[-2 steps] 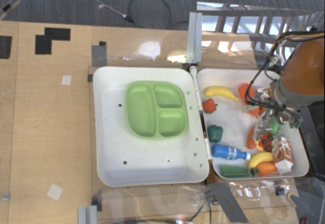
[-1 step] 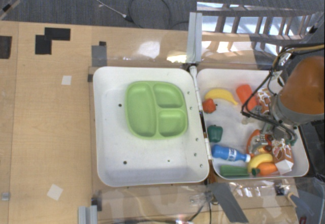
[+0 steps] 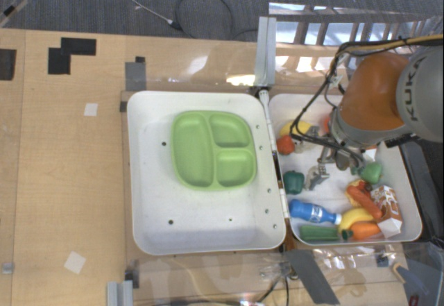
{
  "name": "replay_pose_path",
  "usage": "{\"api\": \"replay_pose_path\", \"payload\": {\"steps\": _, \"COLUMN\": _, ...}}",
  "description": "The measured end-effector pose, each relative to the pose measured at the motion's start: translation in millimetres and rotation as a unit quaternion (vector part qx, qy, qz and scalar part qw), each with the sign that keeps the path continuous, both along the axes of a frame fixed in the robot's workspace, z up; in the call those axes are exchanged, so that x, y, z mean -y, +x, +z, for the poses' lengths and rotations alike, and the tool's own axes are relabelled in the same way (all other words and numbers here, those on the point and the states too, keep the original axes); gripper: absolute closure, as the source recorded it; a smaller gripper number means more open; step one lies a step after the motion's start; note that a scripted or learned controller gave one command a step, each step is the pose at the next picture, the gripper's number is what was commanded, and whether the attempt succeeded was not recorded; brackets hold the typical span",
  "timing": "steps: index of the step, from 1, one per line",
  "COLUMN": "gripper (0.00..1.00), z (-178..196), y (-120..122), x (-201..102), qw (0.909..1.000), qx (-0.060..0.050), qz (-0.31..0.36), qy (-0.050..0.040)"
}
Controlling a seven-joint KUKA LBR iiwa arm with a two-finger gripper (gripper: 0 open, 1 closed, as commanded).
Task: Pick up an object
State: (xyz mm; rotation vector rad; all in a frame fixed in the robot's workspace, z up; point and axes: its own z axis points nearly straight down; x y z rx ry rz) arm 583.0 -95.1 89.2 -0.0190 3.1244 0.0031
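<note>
Arm (image 3: 378, 93): I see it reaching in over the right bin's far right corner.
End effector (image 3: 318, 178): low over the right bin's middle; I cannot tell how far open it is, and I see nothing gripped.
Right bin (image 3: 412, 227): holds all the loose objects.
Green pepper (image 3: 293, 182): just left of the end effector, near the bin's left wall.
Bottle (image 3: 313, 213): blue, lying toward the near edge.
Cucumber (image 3: 319, 233): along the near wall.
Banana (image 3: 354, 217): near right area, beside a carrot (image 3: 365, 230).
Left bin (image 3: 149, 228): carries a green tray (image 3: 212, 149) at its centre.
</note>
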Motion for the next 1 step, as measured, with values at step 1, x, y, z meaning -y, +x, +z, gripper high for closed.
{"api": "replay_pose_path", "payload": {"steps": 1, "gripper": 0.00, "z": 1.1, "y": -88.3, "x": 74.3, "qw": 0.9998, "qx": -0.001, "qz": -0.017, "qy": -0.0038}}
